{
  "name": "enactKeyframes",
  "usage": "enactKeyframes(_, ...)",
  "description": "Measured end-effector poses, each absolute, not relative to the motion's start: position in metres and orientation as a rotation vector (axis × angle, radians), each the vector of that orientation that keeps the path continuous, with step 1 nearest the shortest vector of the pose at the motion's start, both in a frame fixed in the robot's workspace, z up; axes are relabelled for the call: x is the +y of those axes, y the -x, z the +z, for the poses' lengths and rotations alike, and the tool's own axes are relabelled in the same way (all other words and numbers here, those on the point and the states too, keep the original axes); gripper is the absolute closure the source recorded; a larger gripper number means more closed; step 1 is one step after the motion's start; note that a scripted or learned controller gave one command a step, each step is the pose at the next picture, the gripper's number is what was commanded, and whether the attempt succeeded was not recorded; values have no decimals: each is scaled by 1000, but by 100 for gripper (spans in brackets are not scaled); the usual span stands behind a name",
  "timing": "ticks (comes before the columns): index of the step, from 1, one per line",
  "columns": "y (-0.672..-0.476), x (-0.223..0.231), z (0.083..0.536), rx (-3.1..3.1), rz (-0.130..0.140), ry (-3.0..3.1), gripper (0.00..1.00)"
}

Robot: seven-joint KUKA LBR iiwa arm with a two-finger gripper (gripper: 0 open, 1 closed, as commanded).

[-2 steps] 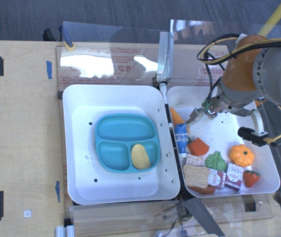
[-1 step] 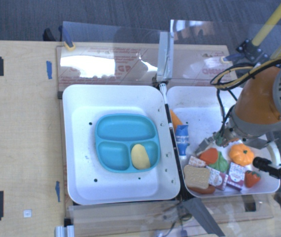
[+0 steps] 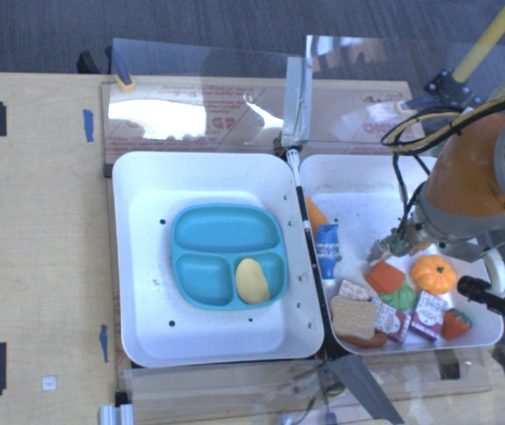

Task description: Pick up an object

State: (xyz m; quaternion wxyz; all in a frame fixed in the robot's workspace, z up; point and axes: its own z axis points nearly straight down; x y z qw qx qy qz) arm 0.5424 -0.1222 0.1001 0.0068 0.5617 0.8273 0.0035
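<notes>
Just beside gripper [image 3: 392,244]: small orange pumpkin [image 3: 434,274].

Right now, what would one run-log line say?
arm: over right bin | gripper: low among toy food | tray: holds yellow item

Open floor in right bin's [image 3: 359,180] far half; toy food pile [image 3: 403,304] crowding near half.

The pale wooden bench [image 3: 40,264] carries two shallow white plastic bins side by side. The right bin [image 3: 359,193] lies directly under the two-finger gripper [image 3: 392,244]; the left bin [image 3: 146,193] sits well to the gripper's left.
</notes>
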Motion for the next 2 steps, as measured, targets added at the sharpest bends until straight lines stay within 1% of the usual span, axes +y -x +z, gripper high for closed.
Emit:
enactKeyframes(1,-585,-4,188,2496,11,-1900,100)
enactKeyframes(2,-510,-60,185,2541,-3,-1848,100)
